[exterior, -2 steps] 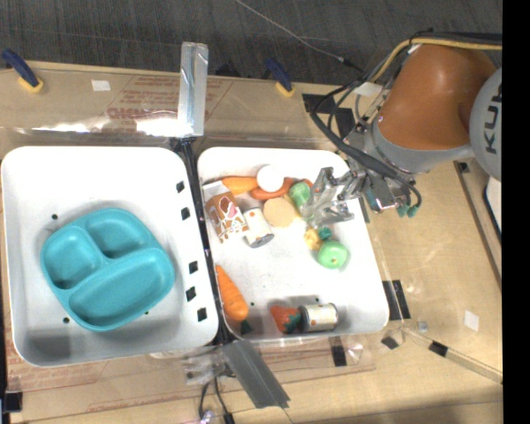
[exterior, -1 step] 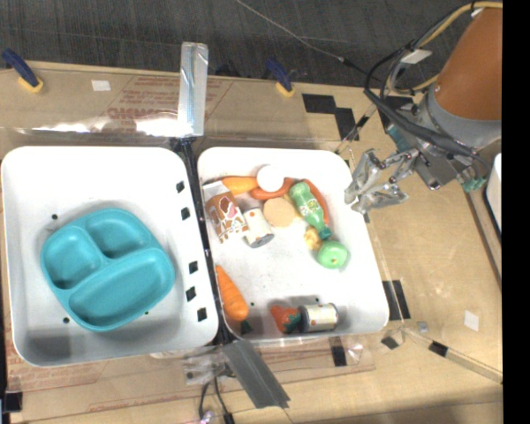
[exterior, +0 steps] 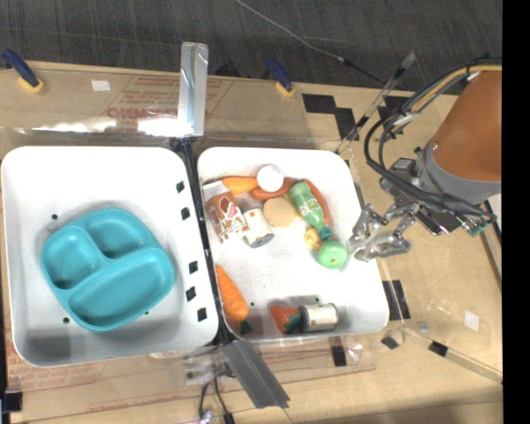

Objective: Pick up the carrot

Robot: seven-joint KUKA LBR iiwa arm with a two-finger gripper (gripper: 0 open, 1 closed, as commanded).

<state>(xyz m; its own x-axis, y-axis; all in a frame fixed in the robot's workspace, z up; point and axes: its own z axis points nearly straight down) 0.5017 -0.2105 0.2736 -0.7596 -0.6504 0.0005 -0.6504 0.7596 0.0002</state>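
The carrot (exterior: 231, 295) lies against the left wall of the right bin (exterior: 364, 283), near the front corner and apart from the cluttered toys at the bin's centre, which leaves its right side free for approach. The gripper (exterior: 377, 237) hangs at the bin's right rim, well apart from the carrot, beside a green apple (exterior: 332, 254). It holds nothing, and its degree of opening cannot be determined.

Divided plate (exterior: 106, 268) in left bin (exterior: 26, 175); carrot (exterior: 231, 297) at right bin (exterior: 358, 193) left wall.
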